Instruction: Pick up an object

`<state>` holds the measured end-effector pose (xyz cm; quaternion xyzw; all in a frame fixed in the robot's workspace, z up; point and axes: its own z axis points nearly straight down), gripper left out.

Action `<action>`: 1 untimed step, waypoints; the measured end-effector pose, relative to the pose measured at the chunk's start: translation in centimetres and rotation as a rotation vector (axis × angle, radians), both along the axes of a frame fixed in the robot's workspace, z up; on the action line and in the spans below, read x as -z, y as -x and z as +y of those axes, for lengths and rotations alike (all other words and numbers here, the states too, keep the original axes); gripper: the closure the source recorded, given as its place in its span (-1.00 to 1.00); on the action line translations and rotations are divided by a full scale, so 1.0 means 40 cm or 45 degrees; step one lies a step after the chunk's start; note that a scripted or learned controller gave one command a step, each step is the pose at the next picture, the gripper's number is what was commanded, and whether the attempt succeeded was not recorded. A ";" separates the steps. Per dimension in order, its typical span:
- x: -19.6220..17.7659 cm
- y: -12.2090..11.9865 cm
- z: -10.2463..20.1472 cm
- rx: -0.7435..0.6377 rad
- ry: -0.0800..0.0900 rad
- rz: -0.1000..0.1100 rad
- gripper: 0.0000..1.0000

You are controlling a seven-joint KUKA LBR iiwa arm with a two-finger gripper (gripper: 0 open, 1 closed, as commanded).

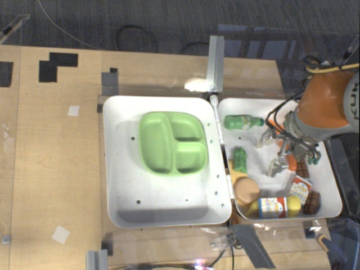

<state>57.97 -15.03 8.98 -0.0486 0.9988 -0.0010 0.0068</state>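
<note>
Wooden counter (50, 167) under dark carpet, two white bins side by side on it. Landmark: the metal divider post between the bins.

Left of the post: the left bin (121, 207) holds a green sectioned tray (171, 142), lying flat, nothing else seen on it.

Right of the post: the right bin (332, 204) is crowded. Just right of the post, a green bottle (243, 121) lies on its side at the far end. Nearer, a small green block (240, 160) sits close to the post. Below that, a tan round piece (246, 190), then a yellow-capped jar (272, 207) lying along the near wall. Further right, a brown chocolate-like piece (312, 202) and a red-white packet (301, 188).

Arm enters from the right, orange band well right of the post. Pincer (281, 153) hangs low over the middle of the right bin, fingers look spread, nothing between them. An orange-brown item (292, 163) sits just beside the fingertips, partly hidden, can't identify it.

Step, by my read: descent or pre-grasp, no pick made yet. Likely target is that item by the fingertips, or the packet. Next move needs the pincer to straddle one item and close squarely.

Obstacles: tight clutter near the right wall, neighbours may get nudged or jam a finger; wrist cables dangle close.
</note>
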 end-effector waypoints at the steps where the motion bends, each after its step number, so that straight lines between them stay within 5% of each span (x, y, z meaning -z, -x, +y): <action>1: 0.001 -0.056 -0.026 -0.167 0.003 0.001 -1.00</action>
